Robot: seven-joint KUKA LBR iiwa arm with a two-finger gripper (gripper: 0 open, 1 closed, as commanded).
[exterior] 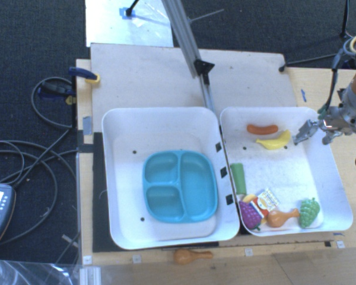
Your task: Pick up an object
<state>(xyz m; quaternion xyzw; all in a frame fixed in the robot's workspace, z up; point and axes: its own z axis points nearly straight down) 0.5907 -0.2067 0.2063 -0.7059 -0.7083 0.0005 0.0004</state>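
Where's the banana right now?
The banana lies in the right bin, near its far edge, just below the sausage and left of the gripper.

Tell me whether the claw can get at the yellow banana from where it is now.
Probably yes. The claw hangs just right of the yellow banana with bare bin floor between them; the sausage lies close behind but does not cover it.

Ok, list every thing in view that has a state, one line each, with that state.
claw: open, holding nothing, over the right bin's upper right
banana: lying free in the right bin, beside the claw
sausage: lying flat just above the banana
blue divided plate: flat in the left bin, compartments bare
green grapes: resting in the right bin's lower corner
drumstick: out of the bins, on the bench
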